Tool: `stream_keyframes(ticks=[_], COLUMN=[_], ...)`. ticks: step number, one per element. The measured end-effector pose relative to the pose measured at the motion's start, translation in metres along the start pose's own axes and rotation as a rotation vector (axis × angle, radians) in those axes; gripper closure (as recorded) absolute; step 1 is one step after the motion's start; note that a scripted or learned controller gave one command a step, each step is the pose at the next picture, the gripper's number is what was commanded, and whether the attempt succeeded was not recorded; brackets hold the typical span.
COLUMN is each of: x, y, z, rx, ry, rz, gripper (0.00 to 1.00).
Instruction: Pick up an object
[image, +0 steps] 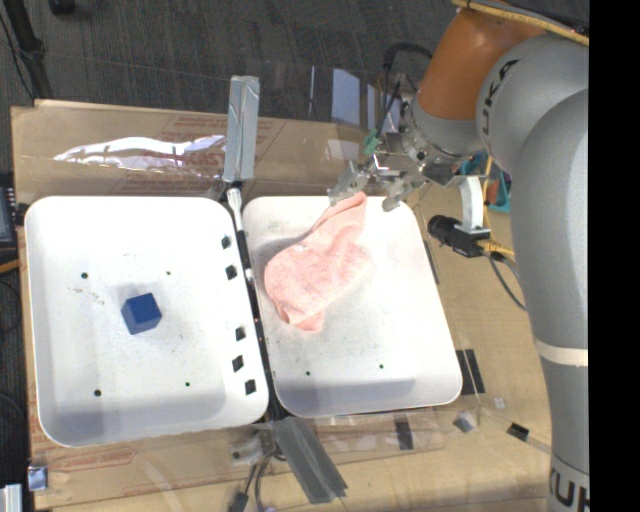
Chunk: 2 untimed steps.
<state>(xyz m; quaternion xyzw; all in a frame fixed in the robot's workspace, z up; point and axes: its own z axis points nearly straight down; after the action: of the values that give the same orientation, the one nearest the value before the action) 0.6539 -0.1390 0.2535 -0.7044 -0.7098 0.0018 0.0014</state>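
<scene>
Over the right bin, spread fingers straddle the pink cloth's corner.

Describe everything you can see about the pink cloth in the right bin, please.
The pink cloth looks like soft, fuzzy fabric, pale salmon in colour. It is crumpled and stretched on a diagonal, with a wide rounded end near the middle of the right bin and a narrow end rising toward the bin's far edge. That narrow end meets the pincer, seemingly drawn up by it. The lower part rests on the bin floor. It touches nothing else.
</scene>
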Motion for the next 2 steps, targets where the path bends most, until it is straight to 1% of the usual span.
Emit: stream_keyframes(ticks=[1,2], x=[0.002,-0.027], y=[0.005,0.005], z=[0.159,0.158], rx=[-0.007,-0.009], ry=[-0.001,-0.001], rz=[-0.058,-0.183], gripper=[0.00,0.00])
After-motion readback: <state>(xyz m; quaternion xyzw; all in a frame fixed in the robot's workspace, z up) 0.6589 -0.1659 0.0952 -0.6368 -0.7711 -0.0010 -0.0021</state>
